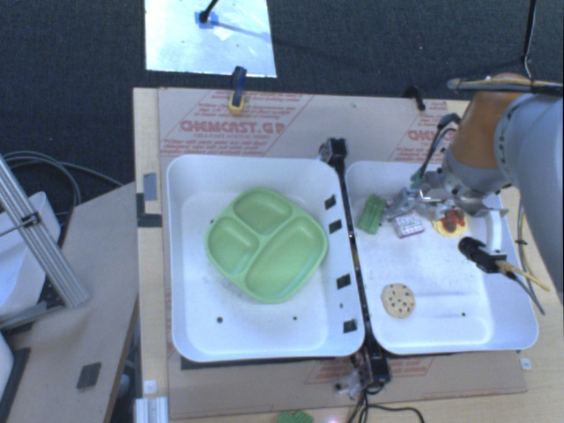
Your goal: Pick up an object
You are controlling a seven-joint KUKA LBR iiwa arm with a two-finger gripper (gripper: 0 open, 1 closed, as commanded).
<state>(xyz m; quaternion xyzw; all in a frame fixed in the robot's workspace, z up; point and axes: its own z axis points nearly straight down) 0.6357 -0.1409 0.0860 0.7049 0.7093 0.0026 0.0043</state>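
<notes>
Arm (520, 139) is reaching in over the right bin (441, 329), with the gripper (412, 197) hanging low near that bin's far end. Can't tell whether the gripper is open or closed, since it's blending into the clutter under it. I'm not seeing anything clearly held.

Contents, relative to the gripper:
- Left bin (189, 236) is sitting well off to the side, across the divider. It's carrying a green divided plate (267, 245), far out of reach for this pose.
- Green block (372, 213) is lying near the gripper on the divider side, tilted and apart from it.
- Cookie (398, 300) is lying well apart, toward the bin's near end, alone on bare floor.
- Small pinkish packet (407, 226) is sitting just beside the gripper, almost under it. I can't tell if they're touching.
- Red-and-yellow item (450, 223) is lying near the gripper on the arm side, partly tucked under the wrist. It's too small to identify.

Step, as I'm reading it: the arm is doing the approach or descent onto a target, most likely the packet since it's closest. The grasp isn't confirmed.

Next move is calling for the gripper to be centred over the packet and closed on it alone, then lifted straight up. The block and the red-and-yellow item are crowding both sides, so there's a risk of a nudge or a double pick. If the packet is lying flat, it's going to be hard to get under.
</notes>
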